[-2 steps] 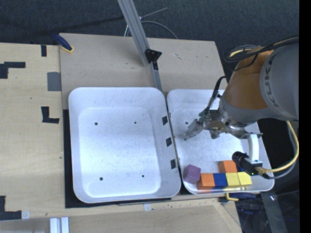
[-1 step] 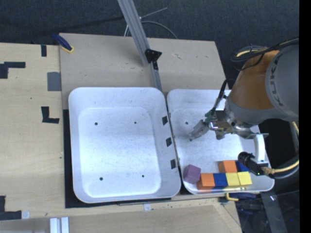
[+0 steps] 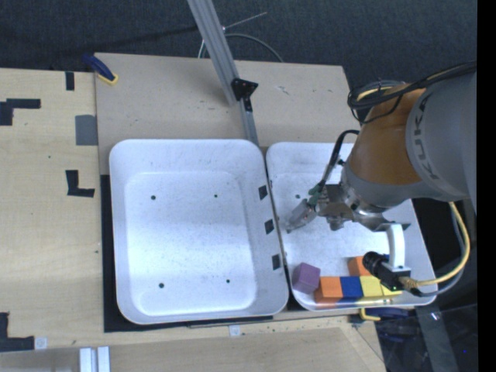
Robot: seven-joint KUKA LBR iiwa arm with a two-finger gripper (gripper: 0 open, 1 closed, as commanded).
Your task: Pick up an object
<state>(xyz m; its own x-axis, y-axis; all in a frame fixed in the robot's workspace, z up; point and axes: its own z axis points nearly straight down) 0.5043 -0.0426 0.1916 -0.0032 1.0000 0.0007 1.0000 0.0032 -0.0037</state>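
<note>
Several small blocks lie along the front edge of the right bin (image 3: 298,161): a purple block (image 3: 307,276), an orange block (image 3: 332,287), a blue block (image 3: 351,287) and a yellow block (image 3: 373,287). Another orange block (image 3: 357,266) sits just behind them, partly hidden by the arm's black fitting. My gripper (image 3: 301,212) hovers over the bin's left middle, above and behind the purple block and apart from it. Its fingers stand open with nothing between them.
The left bin (image 3: 124,169) adjoins the right one, and their rims meet near the gripper. A slanted metal pole (image 3: 211,29) with a black clamp (image 3: 244,90) crosses behind the bins. A yellow cable (image 3: 457,262) loops at the right edge.
</note>
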